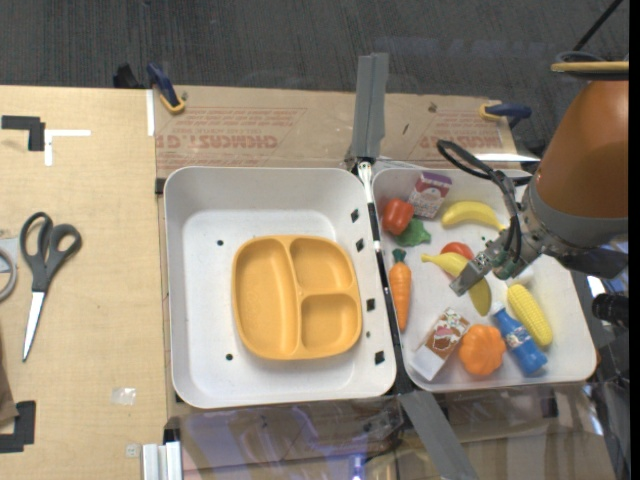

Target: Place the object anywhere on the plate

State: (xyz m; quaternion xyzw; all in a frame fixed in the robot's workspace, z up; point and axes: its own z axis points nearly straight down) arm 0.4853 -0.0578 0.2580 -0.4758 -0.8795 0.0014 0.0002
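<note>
On the cardboard (300,128) at the worktop's twelve o'clock edge we read mirrored red lettering, not legibly. The small carton (443,336) and blue can (522,343) carry labels too small to read. The end effector (478,271) hangs over the right bin (570,368), above a banana (462,268) (we cannot tell how far it is open). The yellow plate (297,296) sits in the left bin (190,298), at nine o'clock from it.

Dark grey carpet floor (250,18) at top. Light wood worktop (90,298) on left w/ scissors (42,268); brown cardboard sheet (260,133) behind bins, blue clamps (165,86) at its corners.
</note>
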